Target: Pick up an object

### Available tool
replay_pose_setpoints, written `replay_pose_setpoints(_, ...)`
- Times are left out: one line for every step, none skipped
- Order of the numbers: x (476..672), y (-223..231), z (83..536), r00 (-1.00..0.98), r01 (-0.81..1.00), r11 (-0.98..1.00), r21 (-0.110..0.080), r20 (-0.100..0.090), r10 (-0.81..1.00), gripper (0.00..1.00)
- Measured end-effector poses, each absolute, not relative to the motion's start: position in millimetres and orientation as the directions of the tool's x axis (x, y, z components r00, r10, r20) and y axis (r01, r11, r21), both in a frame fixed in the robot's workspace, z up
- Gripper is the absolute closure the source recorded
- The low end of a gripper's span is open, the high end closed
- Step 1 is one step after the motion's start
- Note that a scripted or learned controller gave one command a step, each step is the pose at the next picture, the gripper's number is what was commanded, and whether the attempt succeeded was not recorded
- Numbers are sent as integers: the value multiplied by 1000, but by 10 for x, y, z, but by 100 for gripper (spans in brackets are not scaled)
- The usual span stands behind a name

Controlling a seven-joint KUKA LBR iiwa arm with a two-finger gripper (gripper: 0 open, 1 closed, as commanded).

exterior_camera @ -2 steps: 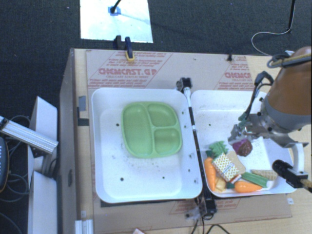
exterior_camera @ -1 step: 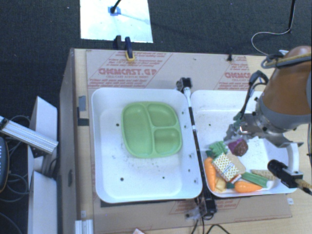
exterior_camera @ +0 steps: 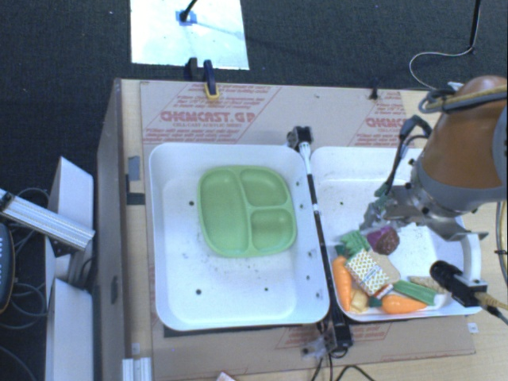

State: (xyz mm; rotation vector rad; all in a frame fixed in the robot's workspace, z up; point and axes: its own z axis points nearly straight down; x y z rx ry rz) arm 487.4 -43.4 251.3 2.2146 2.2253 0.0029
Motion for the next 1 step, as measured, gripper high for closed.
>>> replay_pose_setpoints(4869,-584,2522,-2,1000,2,2,0,1000,100)
